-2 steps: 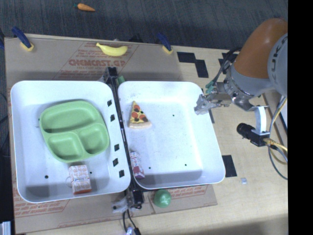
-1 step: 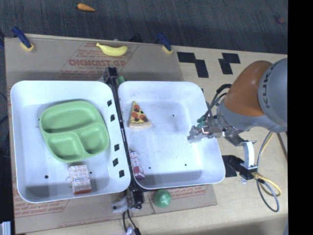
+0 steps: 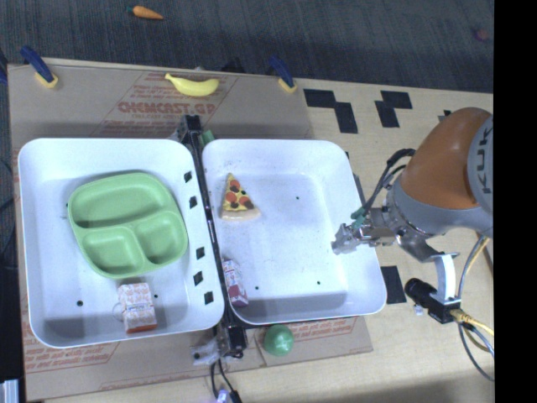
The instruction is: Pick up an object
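— What's in the bins?
— Left bin [image 3: 33, 225]: one green tray [image 3: 126, 222], one carton [image 3: 136, 306]. Right bin [image 3: 336, 292]: one pizza slice [image 3: 237, 198], one packet [image 3: 234, 283]
— The gripper [image 3: 346, 240]?
— At the right bin's right rim; whether its jaws are open is unclear

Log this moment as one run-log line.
gripper: at right bin's right wall, nothing seen held | toy pizza slice: right white bin, upper left | green divided tray: left white bin | pick: not yet done

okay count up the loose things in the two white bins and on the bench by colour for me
Green: 2, divided plate and ball
Yellow: 1, banana
Yellow and red: 1, pizza slice
Red and white: 2, carton and packet
Total: 6
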`<act>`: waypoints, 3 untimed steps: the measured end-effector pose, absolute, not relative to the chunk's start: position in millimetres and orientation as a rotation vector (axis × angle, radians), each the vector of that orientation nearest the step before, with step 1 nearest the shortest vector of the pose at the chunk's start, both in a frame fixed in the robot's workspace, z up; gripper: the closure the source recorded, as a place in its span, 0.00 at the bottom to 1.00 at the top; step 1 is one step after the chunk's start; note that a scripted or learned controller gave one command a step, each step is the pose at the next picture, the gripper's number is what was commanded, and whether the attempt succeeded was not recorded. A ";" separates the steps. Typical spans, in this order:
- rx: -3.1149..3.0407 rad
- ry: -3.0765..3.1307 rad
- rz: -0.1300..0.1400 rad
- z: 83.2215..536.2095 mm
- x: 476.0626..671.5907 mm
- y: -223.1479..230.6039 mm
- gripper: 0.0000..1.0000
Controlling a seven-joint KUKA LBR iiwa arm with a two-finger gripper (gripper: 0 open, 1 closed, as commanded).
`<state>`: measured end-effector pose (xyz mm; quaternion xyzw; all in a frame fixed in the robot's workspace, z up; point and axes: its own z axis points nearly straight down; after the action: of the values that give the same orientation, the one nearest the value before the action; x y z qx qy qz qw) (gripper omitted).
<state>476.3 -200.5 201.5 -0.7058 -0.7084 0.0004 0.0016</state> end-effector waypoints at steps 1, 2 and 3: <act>-2.213 -2.229 0.001 92.0 513.8 -188.3 1.00; -2.217 -2.226 0.000 192.4 476.9 -209.4 1.00; -2.212 -2.228 0.001 92.0 476.6 -210.6 1.00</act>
<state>476.6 -210.6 92.0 -0.7047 -0.7095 0.0002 0.0009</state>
